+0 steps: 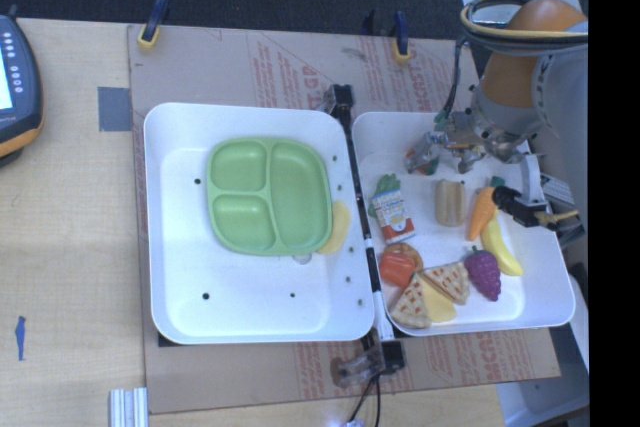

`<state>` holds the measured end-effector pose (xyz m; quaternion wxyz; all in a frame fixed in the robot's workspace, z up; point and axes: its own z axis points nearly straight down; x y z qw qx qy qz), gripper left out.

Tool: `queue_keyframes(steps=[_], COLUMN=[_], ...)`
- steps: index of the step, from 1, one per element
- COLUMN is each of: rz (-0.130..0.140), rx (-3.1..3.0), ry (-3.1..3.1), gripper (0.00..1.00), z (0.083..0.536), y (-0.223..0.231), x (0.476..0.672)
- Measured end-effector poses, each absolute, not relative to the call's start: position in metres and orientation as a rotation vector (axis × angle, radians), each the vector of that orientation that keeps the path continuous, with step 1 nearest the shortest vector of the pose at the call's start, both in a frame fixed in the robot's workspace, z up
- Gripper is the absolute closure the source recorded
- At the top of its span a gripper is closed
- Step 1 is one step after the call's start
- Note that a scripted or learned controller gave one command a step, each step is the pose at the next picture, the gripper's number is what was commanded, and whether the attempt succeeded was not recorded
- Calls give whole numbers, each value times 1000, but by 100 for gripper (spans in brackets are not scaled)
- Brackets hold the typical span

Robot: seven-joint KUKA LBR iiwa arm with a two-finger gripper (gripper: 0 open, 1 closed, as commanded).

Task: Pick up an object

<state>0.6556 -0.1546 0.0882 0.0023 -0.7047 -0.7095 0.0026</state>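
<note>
My gripper [447, 153] hangs over the far end of the right bin [545, 315], open, with nothing between its fingers. Just in front of it lies a tan bread roll [449, 203]. An orange carrot [481, 211] lies to the roll's right and a small juice carton [390, 206] to its left. Nearer the front are a red tomato [398, 263], a yellow banana [503, 250], purple grapes [484, 274] and sandwich wedges [432, 293].
The left bin [175, 295] holds a green divided plate [270, 195] with a yellow piece [340, 225] poking out from under its right edge. The bins' shared rims [358, 215] run between them. Clamps [401, 40] hold the cardboard at the back. A handheld pendant [15, 85] lies far left.
</note>
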Motion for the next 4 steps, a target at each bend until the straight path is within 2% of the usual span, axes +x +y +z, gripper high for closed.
queue_keyframes(steps=[1,2,3,4], rz=[7,11,8,-2], rx=[-2211,-2214,-2212,-2210], ry=[-2226,-2218,-2227,-2232], gripper=[0,0,100,100], z=[92,91,102,196], y=[-139,-159,-159,-69], x=[656,578,582,570])
